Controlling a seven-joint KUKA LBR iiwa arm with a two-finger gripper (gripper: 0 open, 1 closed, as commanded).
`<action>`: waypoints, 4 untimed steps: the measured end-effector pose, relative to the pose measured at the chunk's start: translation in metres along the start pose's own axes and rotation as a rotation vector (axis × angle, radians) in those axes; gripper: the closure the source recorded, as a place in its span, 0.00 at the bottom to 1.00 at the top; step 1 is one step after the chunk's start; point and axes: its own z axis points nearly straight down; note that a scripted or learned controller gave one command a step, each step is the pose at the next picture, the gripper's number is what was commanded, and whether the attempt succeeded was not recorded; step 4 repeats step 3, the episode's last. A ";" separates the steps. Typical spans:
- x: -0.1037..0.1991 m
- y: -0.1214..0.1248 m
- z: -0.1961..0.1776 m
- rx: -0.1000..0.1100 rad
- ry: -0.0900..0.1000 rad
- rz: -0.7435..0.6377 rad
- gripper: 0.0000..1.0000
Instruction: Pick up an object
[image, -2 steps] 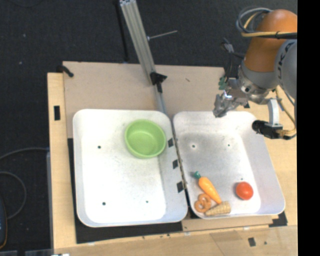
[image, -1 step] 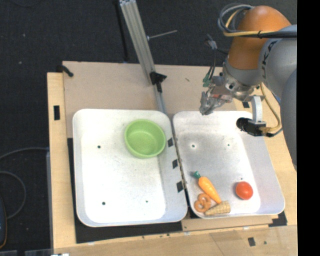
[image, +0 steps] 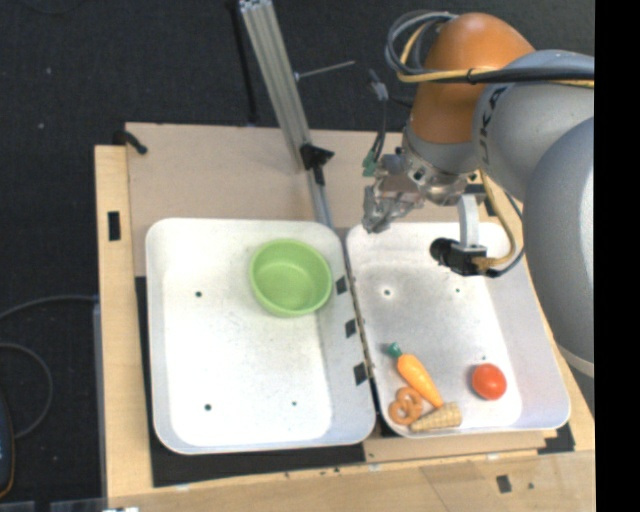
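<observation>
My jaws (grip state unclear) hover far above the carrot, lying diagonally, green top pointing up-left.

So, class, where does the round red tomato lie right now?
The round red tomato lies in the right-hand white bin, near its front right corner, right of the orange toy carrot.

The grey arm's bulky body is running off the right edge, covering the right white bin's far-right corner.
</observation>
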 end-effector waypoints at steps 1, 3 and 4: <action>0.052 0.000 -0.013 -0.004 0.001 -0.002 1.00; 0.109 0.003 -0.016 -0.002 -0.001 0.004 0.00; 0.109 0.003 -0.016 -0.002 -0.001 0.004 0.00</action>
